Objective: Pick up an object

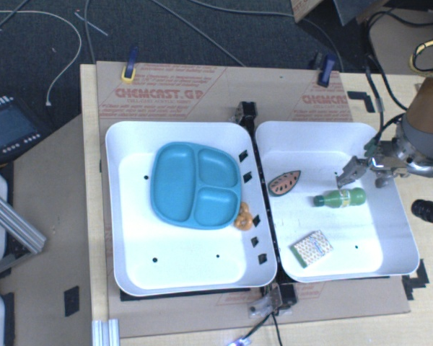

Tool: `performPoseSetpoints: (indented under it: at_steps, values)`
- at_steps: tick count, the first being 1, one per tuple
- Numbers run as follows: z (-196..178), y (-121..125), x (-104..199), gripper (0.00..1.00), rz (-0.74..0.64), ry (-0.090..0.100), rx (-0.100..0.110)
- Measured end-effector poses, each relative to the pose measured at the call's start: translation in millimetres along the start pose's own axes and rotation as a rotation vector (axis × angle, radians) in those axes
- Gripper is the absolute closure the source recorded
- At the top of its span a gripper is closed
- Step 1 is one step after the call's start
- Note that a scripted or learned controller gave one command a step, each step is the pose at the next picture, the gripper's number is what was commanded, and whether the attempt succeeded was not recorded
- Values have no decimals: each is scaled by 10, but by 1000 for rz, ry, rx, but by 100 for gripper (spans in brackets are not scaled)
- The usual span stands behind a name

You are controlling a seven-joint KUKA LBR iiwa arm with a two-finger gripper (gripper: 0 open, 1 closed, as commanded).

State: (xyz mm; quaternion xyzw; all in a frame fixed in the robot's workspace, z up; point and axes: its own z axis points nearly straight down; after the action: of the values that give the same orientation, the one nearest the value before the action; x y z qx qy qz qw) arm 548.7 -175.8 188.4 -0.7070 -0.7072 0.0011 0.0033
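In the left shallow white bin [130, 193] lies a blue three-compartment plastic plate [195, 186], with a small orange-brown lump [243, 218] touching its rim at about four o'clock. The right white bin [390, 236] holds a green plastic bottle [340, 198] lying on its side near the centre, a brown leaf-shaped piece [283, 182] at ten o'clock from the bottle, and a flat speckled green-edged packet [312, 248] at seven o'clock from it. The grey two-finger gripper [364, 170] hangs just beside the bottle, at about one o'clock, fingers spread apart with nothing between them.
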Motion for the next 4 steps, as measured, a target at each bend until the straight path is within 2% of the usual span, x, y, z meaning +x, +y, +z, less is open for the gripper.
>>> performPoseSetpoints:
  at_steps: [1, 2, 3, 4]
  values:
    - [457, 13, 78, 0, 0, 0, 0]
    - [752, 84, 67, 0, -2, -8, -28]
    - [638, 97, 63, 100, -2, -9, -32]
    - [17, 63, 114, 100, -1, -5, -12]
